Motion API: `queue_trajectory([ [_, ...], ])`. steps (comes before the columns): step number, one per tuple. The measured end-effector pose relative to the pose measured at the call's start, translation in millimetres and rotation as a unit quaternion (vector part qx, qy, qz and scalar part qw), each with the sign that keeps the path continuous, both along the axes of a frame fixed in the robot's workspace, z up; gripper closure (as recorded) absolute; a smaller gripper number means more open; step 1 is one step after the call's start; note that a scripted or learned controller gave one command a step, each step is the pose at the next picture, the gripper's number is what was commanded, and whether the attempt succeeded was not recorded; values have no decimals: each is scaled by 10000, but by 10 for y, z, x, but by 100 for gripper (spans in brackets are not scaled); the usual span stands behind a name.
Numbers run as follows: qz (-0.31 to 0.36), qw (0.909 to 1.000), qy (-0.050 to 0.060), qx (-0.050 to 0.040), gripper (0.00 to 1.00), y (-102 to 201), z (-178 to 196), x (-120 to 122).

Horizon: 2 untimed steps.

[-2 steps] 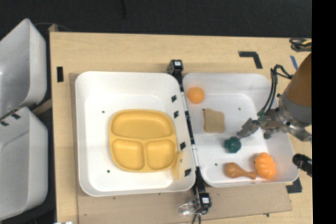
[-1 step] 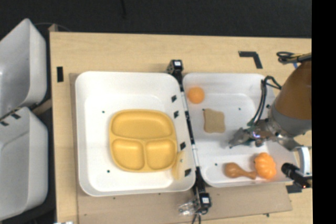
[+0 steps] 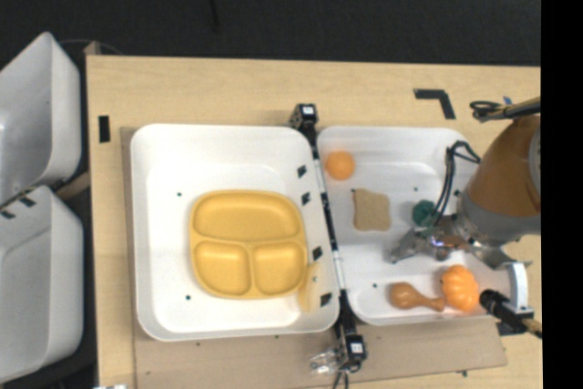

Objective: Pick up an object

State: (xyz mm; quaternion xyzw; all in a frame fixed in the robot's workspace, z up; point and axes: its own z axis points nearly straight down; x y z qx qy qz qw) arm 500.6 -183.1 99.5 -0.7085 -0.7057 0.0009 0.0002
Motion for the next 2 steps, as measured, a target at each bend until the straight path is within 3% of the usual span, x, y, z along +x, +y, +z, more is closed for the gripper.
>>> queue_trajectory([
  [1,-35,10000,-21,-6,100,-14,117,9],
  [2,10,10000,-43,-9,100,-4,734,-33],
])
